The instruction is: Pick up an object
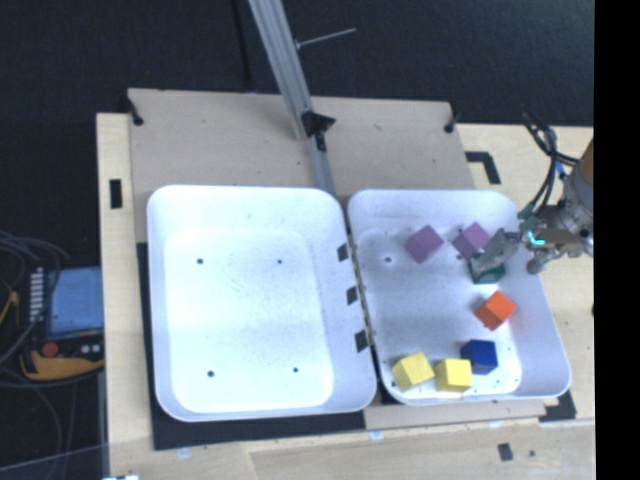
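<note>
On a pale wooden bench (pixel 110 268) set over dark floor, two shallow white bins sit side by side on a tan backing board (pixel 290 138). Far left, off the bench edge, a blue box (pixel 75 300) lies among cables with an orange-and-black device (pixel 60 356) just below it. A slanted metal rail (pixel 285 68) crosses from the top edge down to the gap between the bins.

Left bin (pixel 160 268): bare white floor with four small dark dots.

Right bin (pixel 555 363), left to right:
- yellow block (pixel 412 371) and second yellow block (pixel 454 373), just beside each other along the near rim, both sitting slightly skewed to that rim.
- purple block (pixel 425 243), upper middle, turned diamond-wise to the bin walls.
- second purple block (pixel 472 238), near the first, just left of the gripper.
- blue block (pixel 481 354), right of the yellow pair, touching or nearly so.
- green object (pixel 487 271), mostly hidden beneath the gripper; shape and long axis not readable.
- orange block (pixel 496 309), below the green one, corners pointing toward the rims.

All blocks look roughly cubic, so no clear long axis.

Gripper (pixel 492 258) reaches in from the right edge, low over the bin's far-right area, directly above the green object. Claw state: cannot tell. Too dark and blurred.
</note>
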You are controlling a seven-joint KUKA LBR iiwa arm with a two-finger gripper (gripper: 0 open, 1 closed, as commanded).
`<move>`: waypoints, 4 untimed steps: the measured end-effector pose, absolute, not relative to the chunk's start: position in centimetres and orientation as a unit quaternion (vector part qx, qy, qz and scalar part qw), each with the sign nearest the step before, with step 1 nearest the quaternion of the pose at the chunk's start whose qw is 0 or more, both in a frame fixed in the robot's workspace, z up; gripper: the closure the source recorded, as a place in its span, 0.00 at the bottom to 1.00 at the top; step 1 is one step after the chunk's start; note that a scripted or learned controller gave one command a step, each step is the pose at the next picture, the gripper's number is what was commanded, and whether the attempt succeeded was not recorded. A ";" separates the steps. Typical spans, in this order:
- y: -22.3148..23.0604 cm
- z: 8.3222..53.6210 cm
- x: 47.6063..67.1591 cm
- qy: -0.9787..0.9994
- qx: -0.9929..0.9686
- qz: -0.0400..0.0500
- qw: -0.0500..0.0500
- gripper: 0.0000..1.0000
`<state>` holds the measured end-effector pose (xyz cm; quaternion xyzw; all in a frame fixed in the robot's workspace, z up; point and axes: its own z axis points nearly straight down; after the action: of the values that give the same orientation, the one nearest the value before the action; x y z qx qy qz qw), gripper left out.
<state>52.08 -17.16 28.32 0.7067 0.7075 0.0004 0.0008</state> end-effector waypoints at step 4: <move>-18.7 14.6 52.9 0.705 0.709 0.003 0.007 1.00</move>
<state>52.93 -18.67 14.56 0.7093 0.7048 0.0027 0.0069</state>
